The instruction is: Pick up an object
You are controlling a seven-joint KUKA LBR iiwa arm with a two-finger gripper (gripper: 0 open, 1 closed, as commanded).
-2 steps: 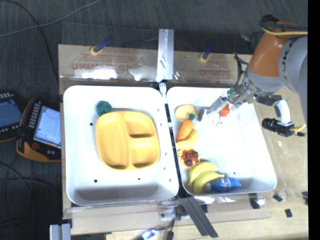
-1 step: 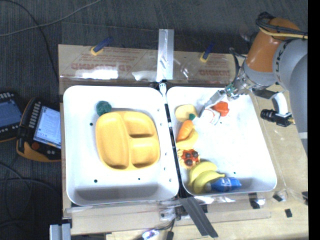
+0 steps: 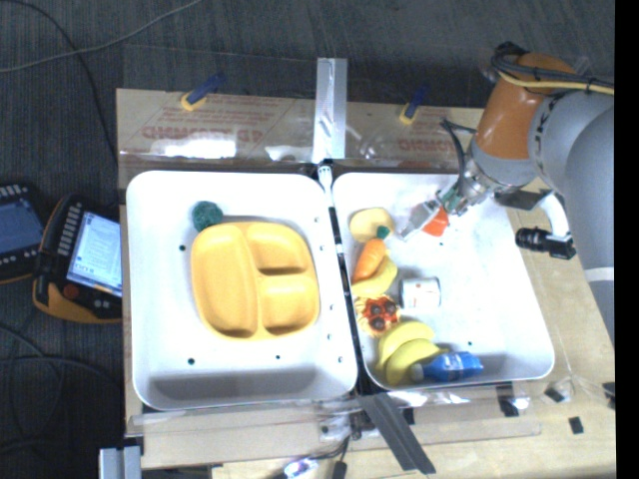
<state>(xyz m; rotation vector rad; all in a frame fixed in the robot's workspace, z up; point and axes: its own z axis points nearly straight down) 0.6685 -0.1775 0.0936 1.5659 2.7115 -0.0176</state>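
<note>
Two bins, the right bin (image 3: pixel 519 297) crowded: gripper (image 3: pixel 431 218), jaw state indeterminable, over its back; carrot (image 3: pixel 369 258) and bananas (image 3: pixel 404 347) lie packed, so a grasp may slip or snag neighbours.

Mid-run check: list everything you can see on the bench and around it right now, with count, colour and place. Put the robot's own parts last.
Bins: 2, white, side by side on the bench.
Divided tray: 1, yellow, left bin.
Small round thing: 1, dark green, left bin, at the tray's far left corner.
Carrot: 1, orange, right bin, near the divider.
Bananas: a bunch, yellow, right bin, near edge.
Blue item: 1, right bin, beside the bananas.
White block: 1, middle of right bin.
Handheld pendant: 1, orange and black, floor left of bench.
Arm: 1, grey with orange band, from the right.
Gripper: 1, over the right bin's far side.
</note>
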